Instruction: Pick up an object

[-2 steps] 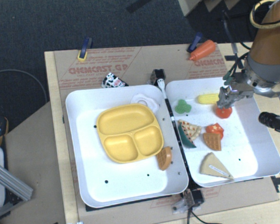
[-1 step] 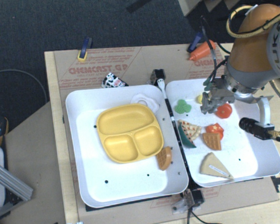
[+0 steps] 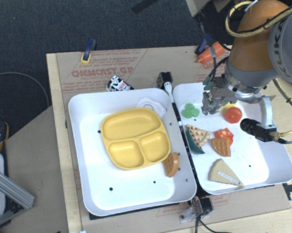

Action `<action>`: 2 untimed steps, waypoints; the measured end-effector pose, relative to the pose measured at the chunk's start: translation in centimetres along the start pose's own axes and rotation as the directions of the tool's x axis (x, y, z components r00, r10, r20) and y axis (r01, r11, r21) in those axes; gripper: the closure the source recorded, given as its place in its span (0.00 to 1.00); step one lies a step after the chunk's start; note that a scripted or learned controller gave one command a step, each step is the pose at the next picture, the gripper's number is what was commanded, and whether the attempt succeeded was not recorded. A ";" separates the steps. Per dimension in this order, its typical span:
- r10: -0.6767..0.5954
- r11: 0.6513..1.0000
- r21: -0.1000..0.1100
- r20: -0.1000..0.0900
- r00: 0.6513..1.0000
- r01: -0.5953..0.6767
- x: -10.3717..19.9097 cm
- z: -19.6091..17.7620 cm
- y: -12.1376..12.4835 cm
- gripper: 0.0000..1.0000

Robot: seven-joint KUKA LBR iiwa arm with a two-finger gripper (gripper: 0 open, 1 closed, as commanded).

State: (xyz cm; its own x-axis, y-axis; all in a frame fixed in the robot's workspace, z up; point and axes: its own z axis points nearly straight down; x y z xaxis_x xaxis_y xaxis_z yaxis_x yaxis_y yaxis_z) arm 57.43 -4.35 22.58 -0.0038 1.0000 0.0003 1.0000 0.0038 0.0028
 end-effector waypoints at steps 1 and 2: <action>0.005 1.000 0.006 0.000 1.000 -0.005 -0.8 0.8 -1.0 1.00; 0.002 1.000 -0.002 0.001 1.000 -0.002 -0.7 -0.6 0.4 1.00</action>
State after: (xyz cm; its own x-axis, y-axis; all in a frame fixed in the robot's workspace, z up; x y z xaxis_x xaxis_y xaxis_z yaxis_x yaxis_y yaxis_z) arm 57.85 -5.04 23.20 -0.0013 1.0000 -0.0006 1.0000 0.0013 0.0044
